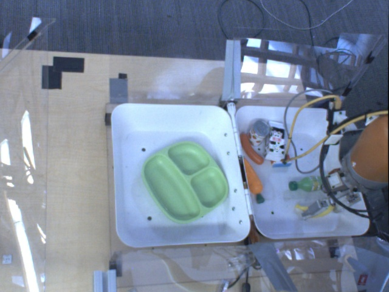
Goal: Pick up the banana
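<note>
The banana (303, 209) lies low on the floor of the right bin (285, 227), near its front right corner; only its yellow ends show. My gripper (318, 207) is down right over the banana's middle and hides that part. Its grey body blurs into the cables there. The arm's orange band (369, 154) sits just above, at the right edge of the bin.
The right bin also holds a green bottle (306, 185) just behind the banana, a carrot (253, 179), a reddish sausage (251, 150), a tin can (260, 129) and a white carton (277, 143). A green divided plate (185, 180) lies in the left bin (130, 163).
</note>
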Action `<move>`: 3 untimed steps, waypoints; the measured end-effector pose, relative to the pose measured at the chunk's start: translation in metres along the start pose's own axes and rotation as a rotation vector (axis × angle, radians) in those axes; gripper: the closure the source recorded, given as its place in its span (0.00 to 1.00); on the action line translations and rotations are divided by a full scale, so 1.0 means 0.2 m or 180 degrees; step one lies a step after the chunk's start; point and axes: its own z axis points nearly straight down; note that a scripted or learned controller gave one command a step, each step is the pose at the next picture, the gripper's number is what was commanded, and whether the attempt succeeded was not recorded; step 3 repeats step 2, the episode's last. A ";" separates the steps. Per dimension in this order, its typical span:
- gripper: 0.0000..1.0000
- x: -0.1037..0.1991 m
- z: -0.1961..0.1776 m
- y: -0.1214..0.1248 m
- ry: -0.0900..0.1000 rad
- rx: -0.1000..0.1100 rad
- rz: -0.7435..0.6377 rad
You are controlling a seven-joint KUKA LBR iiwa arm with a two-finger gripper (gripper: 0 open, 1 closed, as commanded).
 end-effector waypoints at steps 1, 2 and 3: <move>1.00 -0.01 -0.06 -0.02 -0.0003 0.0029 0.0002; 1.00 -0.21 -0.53 -0.28 -0.0017 0.0010 0.0352; 1.00 -0.21 -0.53 -0.28 -0.0017 0.0010 0.0352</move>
